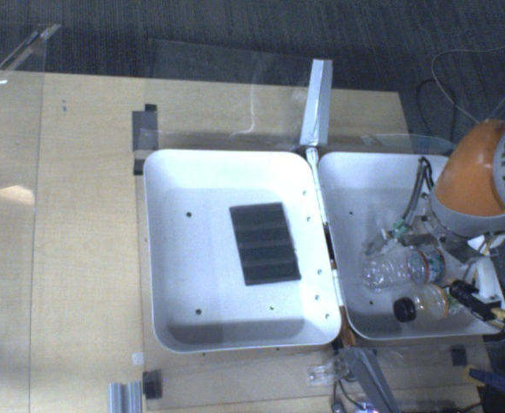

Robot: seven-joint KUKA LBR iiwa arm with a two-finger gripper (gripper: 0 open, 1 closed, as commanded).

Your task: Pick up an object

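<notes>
The grey arm with its orange band (pixel 471 177) reaches in at the right of the frame and hangs over the right-hand shallow white bin (pixel 355 196). Its gripper (pixel 417 235) sits low among wires and small metal parts, just above a clear crumpled plastic bottle (pixel 394 269) that lies in the lower middle of that bin. Whether the fingers are spread or closed I cannot tell; the clutter around the wrist hides them, and nothing is plainly clasped.

A second clear plastic bottle with a black cap (pixel 424 304) lies just below the first, near the bin's lower edge, its cap pointing left. The left-hand white bin (pixel 175 188) holds a flat dark ribbed rectangular pad (pixel 265 243) at its centre, well apart from the arm.

The step in hand looks like the approach or descent onto a target, most likely the crumpled bottle. The next move calls for a straight drop with the fingers on either side of the bottle's body and a firm close, since thin clear plastic may squash or roll away, then a lift clear of the second bottle.
</notes>
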